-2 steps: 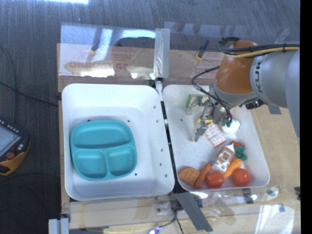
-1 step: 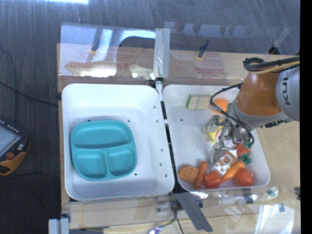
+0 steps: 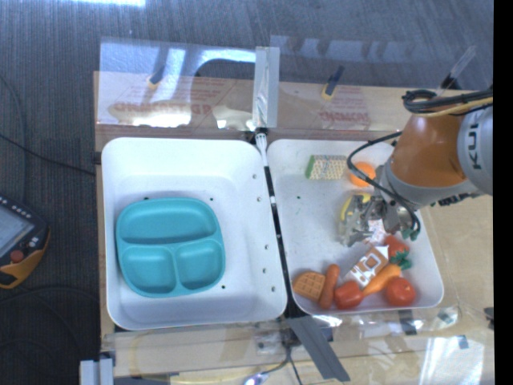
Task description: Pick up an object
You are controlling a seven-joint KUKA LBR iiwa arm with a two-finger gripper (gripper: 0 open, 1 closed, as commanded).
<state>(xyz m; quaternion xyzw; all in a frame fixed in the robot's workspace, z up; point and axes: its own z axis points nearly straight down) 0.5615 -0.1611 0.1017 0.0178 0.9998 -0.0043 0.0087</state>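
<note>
Glossy plastic toy foods (rounded, orange-red) heap below the pincer, whose grip I cannot tell.

A teal divided tray lies in the left white bin. Off the bench's left edge — on dark carpet — rests a black-and-orange handheld pendant.

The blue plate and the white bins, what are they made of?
The teal divided plate looks like smooth plastic: even colour, soft sheen, rounded moulded compartments. The left bin and right bin look like thin moulded white plastic with rounded rims, though the view can't confirm it.
</note>
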